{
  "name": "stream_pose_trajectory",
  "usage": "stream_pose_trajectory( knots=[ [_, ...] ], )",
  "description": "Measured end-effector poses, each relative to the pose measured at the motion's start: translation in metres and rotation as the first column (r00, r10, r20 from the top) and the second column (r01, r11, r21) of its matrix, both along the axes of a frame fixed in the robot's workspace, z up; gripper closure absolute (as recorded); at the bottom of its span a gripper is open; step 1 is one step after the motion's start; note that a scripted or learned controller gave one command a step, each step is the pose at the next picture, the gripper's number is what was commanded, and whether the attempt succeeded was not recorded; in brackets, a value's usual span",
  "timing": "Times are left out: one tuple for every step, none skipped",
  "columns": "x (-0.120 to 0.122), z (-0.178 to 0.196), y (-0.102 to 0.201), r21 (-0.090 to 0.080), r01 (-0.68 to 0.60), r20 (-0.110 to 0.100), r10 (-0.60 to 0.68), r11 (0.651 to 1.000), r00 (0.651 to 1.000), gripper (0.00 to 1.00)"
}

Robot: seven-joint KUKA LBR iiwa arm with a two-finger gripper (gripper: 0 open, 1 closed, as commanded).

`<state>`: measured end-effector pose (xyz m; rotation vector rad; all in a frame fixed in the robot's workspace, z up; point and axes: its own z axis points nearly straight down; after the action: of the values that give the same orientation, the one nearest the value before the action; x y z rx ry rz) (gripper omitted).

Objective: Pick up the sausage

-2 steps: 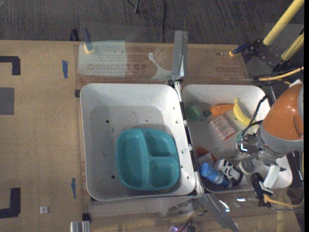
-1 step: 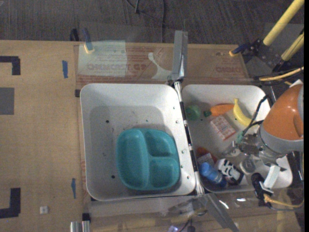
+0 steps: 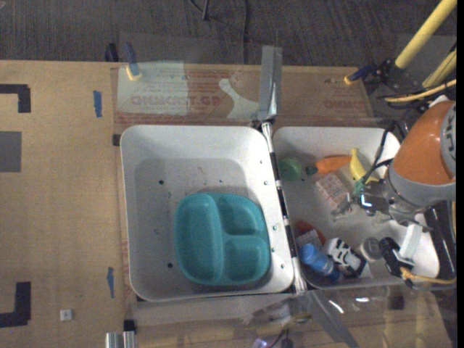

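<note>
The right bin (image 3: 290,138) holds a clutter of small toys. A small red-brown piece (image 3: 307,233) lies near the bin's left wall, above a blue item (image 3: 312,256); it may be the sausage, though it is too small to be sure. My gripper (image 3: 357,201) hangs over the middle of the right bin, just right of a pinkish checkered block (image 3: 331,188). It is up and to the right of the red-brown piece, apart from it. I see nothing held in it.
A teal divided plate (image 3: 221,239) lies in the left bin (image 3: 145,194). In the right bin are a green item (image 3: 290,168), an orange piece (image 3: 332,163), a yellow piece (image 3: 357,165) and a black-and-white toy (image 3: 346,257). The grey arm with its orange band (image 3: 428,151) covers the bin's right side.
</note>
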<state>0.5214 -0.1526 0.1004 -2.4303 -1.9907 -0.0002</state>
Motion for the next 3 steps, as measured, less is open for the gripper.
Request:
stream_pose_trajectory(
  knots=[
    [0.007,0.066,-0.016,-0.001,-0.048,-0.001,0.048,0.999,0.999,0.00],
    [-0.004,-0.013,-0.002,-0.002,-0.051,0.007,0.051,0.999,0.999,0.00],
    [-0.003,-0.003,-0.005,-0.006,-0.047,0.009,0.047,0.999,0.999,1.00]
  ],
)
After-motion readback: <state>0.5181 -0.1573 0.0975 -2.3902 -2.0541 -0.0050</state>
